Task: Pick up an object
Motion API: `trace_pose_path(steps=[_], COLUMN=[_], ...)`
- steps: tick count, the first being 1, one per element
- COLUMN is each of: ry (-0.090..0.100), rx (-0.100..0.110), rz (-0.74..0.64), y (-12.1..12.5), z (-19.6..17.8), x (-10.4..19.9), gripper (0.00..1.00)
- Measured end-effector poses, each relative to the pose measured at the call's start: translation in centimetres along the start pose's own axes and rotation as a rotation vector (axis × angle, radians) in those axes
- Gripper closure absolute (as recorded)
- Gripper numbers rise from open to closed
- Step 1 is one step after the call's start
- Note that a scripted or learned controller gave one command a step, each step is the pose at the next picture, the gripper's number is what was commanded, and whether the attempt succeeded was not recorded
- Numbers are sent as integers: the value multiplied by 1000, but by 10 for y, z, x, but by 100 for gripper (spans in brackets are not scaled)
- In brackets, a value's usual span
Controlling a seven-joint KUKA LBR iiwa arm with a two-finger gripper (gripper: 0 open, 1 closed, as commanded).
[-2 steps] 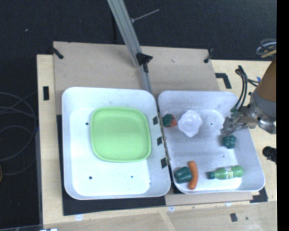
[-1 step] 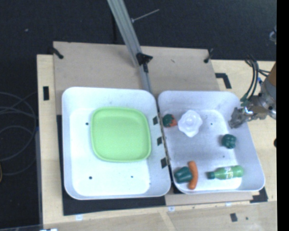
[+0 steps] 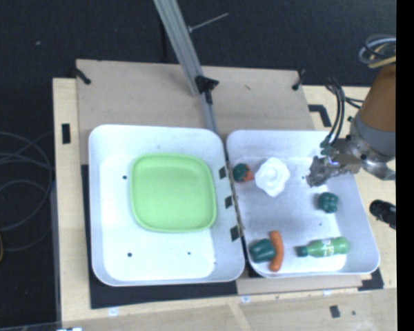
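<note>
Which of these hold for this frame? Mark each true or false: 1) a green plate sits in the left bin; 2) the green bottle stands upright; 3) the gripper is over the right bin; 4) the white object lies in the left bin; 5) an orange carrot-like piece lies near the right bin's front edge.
1) True: the green plate lies in the left bin.
2) False: the green bottle lies on its side.
3) True: the gripper hangs over the right bin.
4) False: the white object is in the right bin.
5) True: the orange piece lies there.
</note>
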State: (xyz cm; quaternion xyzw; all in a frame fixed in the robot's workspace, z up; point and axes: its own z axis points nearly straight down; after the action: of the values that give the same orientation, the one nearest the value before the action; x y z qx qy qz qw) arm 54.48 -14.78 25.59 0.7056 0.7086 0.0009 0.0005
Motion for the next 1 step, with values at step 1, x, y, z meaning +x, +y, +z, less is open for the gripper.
trace_pose_path(steps=[1], ry=[0], rx=[0], rz=[0], y=[-3], z=[-8], x=[55], gripper=[100])
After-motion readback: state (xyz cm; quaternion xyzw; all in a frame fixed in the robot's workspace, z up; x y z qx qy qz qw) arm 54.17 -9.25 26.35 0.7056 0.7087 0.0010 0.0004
